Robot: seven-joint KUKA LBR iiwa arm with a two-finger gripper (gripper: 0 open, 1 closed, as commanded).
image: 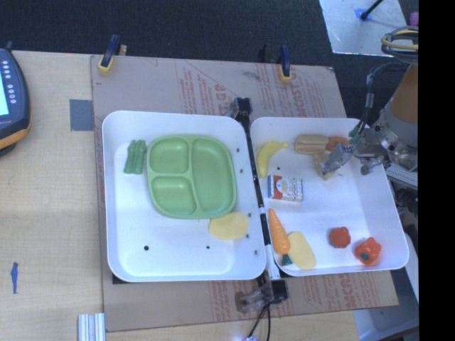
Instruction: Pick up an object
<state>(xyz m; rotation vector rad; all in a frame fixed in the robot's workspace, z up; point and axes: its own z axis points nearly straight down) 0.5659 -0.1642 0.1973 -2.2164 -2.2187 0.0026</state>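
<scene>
The tool (334,160) hangs over the hot dog (313,145); its grip cannot be told.

Bare floor mid right bin (370,197); hot dog (313,145) crowds the end effector (346,156)

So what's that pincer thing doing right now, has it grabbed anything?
Pincer: low in the right bin, right beside the hot dog. Whether it is open, closed or gripping anything cannot be told from this view.
</scene>
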